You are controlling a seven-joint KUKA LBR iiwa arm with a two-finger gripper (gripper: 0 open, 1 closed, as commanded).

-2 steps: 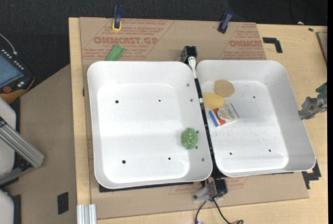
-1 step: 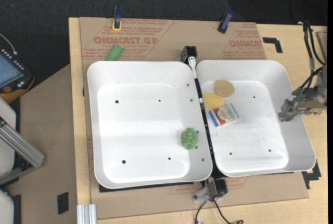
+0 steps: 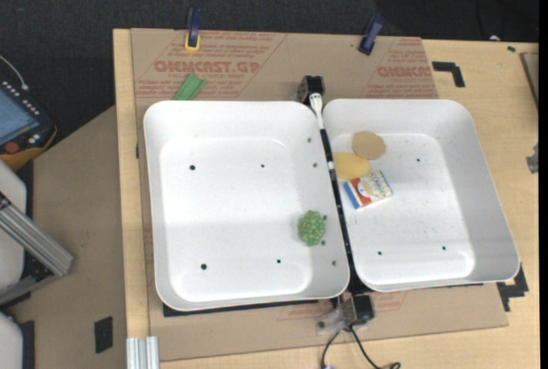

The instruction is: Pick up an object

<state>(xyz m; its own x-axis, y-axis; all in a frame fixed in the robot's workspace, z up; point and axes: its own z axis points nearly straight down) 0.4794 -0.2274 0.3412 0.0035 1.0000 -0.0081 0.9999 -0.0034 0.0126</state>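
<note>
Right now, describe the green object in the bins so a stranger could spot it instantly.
Find the left white bin of the two side by side. Look near its right wall, toward the lower end: the small green bumpy ball lies there alone. The tan disc, yellow piece and printed packet lie in the other bin.

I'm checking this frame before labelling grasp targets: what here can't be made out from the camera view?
- Green object in the left bin: too small and blurred to identify.
- White packet in the right bin: its red and blue print is too small to read.
- Yellow piece and tan disc: they overlap, so the edge where they meet is hidden.
- Green strip on the board: too small to identify.
</note>
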